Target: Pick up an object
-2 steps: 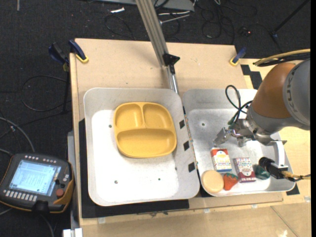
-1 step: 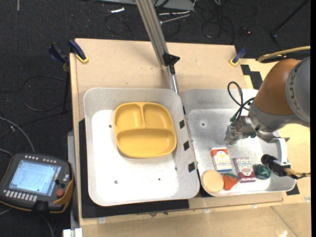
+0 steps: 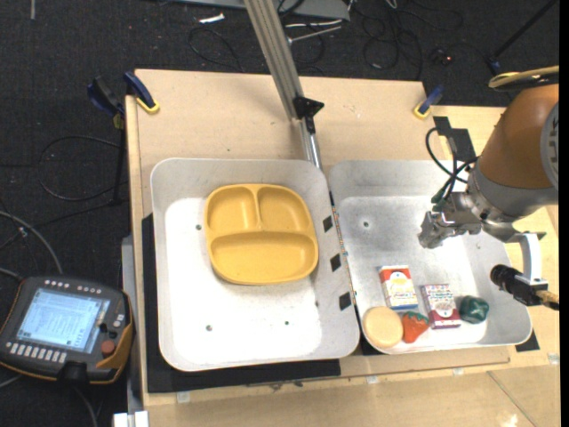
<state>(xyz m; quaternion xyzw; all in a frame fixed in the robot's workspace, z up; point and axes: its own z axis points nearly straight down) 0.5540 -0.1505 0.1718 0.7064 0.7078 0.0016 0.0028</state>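
Observation:
In the right bin (image 3: 373,194), several small objects lie near the front edge: a red-and-white carton (image 3: 398,287), a pink box (image 3: 438,303), a dark green lump (image 3: 474,310), a red piece (image 3: 414,327) and a pale round disc (image 3: 384,326). My gripper (image 3: 433,232) hangs over the right bin's middle right, behind and slightly right of the cartons, apart from them. Nothing shows between its fingers.
A yellow divided plate (image 3: 261,234) sits in the left bin (image 3: 178,327). A metal pole (image 3: 280,52) slants down to the divider between the bins. Blue-yellow clamps (image 3: 138,92) grip the bench's back corners. A teach pendant (image 3: 62,327) lies off the bench's left.

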